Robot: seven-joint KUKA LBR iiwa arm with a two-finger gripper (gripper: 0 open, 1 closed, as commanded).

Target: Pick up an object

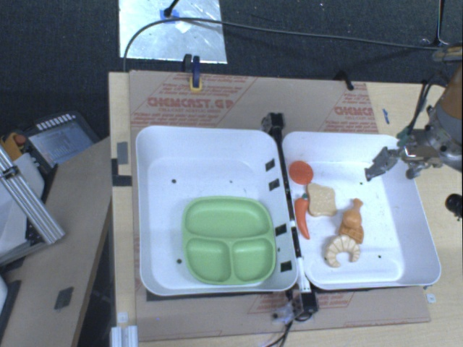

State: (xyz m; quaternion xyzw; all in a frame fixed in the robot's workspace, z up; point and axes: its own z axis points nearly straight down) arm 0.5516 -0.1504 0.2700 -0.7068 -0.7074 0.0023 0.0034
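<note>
- Where the arm [441,139] reaches in from the right, we see its gripper [377,166] over the upper right part of the right bin [412,255], dark fingers pointing left and down.
- Gripper state: we cannot tell whether it is wide or narrow; the tip is small and dark against the white floor. We see nothing between the fingers.
- Right bin holds five food pieces, all lying on the floor, left of and below the gripper.
- Tomato [301,171]: round, orange-red, near the bin's left wall, uppermost of the group.
- Bread [322,199]: tan slice just below the tomato, its left side touching or nearly touching the carrot's top.
- Carrot [302,217]: orange, lying lengthwise along the left wall, tip pointing toward the near edge.
- Chicken [352,220]: brown-orange piece, right of the bread, closest of the five to the gripper yet clearly apart from it.
- Croissant [341,250]: pale curved piece just below the chicken, touching it or nearly so.
- Left bin [155,194] holds a green tray [228,238] with three compartments, set toward the near right corner.
- Both bins rest side by side on a brown board [239,96] with red print.
- We note a shiny metal sheet [172,20] beyond the board.
</note>
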